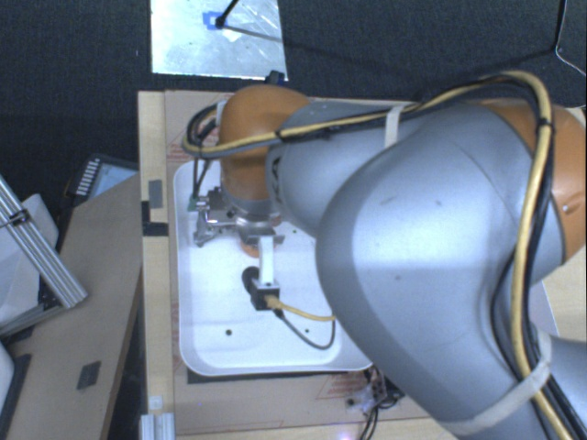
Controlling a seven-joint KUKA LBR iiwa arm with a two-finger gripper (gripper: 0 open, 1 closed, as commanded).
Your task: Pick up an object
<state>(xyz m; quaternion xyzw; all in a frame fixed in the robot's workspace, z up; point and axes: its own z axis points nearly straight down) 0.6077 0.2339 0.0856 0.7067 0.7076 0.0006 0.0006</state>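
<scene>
My gripper (240, 230) hangs low over the upper part of the left white bin (209, 342), just under the arm's orange band (252, 131). The wrist hides what is beneath it. A small orange-brown object (249, 243) peeks out at the gripper's lower edge, and I cannot tell whether it is held or merely lies under it. A white bar (267, 262) runs down from the gripper to a black plug (258, 291) with a yellow cable (307, 317) trailing over the bin floor.
The grey arm (431, 246) covers the right half of the scene and most of the second bin. A shiny metal sheet (215, 24) lies beyond the bench. An aluminium rail (37, 255) slants at the left. Wooden bench edge (154, 273) borders the bin.
</scene>
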